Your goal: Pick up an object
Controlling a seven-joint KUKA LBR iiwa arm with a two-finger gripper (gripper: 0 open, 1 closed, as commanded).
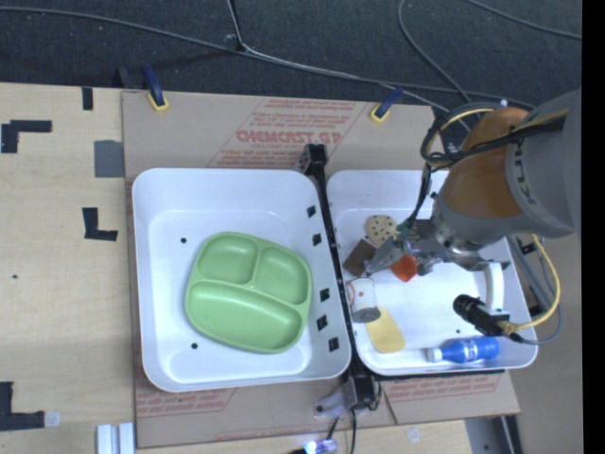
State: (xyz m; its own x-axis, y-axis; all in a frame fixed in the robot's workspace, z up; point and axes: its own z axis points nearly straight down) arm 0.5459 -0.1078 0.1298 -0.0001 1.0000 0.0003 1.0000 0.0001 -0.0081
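Hovering low over the right bin (378,189), gripper (402,258) sits at a small orange object (405,270), grip state I cannot tell, so any lift risks coming up empty or nudging the brown piece (359,254) and tan disc (380,227) crowded beside it.

Flat brown cardboard sheet (284,130) under the two white bins, red printed letters upside down, big word looks like "CHEMCAST", smaller red lines too blurry to read
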